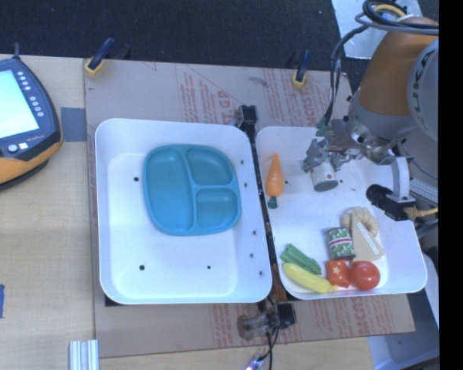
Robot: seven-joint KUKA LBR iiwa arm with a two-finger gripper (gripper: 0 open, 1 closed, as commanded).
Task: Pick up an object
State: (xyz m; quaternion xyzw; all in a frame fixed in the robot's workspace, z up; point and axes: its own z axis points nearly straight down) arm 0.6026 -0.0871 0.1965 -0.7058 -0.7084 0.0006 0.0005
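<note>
My gripper [322, 168] hangs over the far part of the right bin [293, 141], a little right of an orange carrot [274, 176] that lies by the bin's left wall. A small grey cylindrical piece sits right under the gripper; whether it is part of the gripper or a separate object is unclear. Along the bin's near side lie a green vegetable [302, 258], a yellow banana [307, 279], a red strawberry [338, 273], a red tomato [365, 275], a small green can [340, 243] and a bread slice [364, 233].
The left bin [119, 230] holds a blue divided plate [191, 189]. A tablet in an orange case [15, 122] lies on the bench at far left. Clamps [99, 56] pin the cardboard sheet at the back. The arm's grey and orange body [397, 75] rises at right.
</note>
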